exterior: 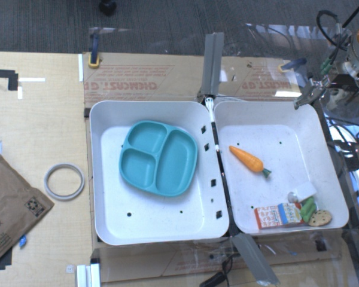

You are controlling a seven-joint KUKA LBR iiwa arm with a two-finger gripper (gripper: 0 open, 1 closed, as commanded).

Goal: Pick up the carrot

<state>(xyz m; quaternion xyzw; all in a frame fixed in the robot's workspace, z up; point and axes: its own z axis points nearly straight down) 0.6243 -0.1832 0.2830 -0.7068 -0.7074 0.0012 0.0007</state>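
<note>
I see the small orange toy carrot with a green stub (247, 159) lying on the floor of the right white bin (311, 121), near its middle, tip toward the divider. A red-and-white carton (277, 215), a green piece (308, 207) and a brown cookie (319, 218) cluster at that bin's near corner. The left white bin (105, 178) holds a teal three-compartment plastic plate (158, 158). A ring of tape (64, 180) lies on the worktop (30, 130). I cannot tell the tool's state.
</note>
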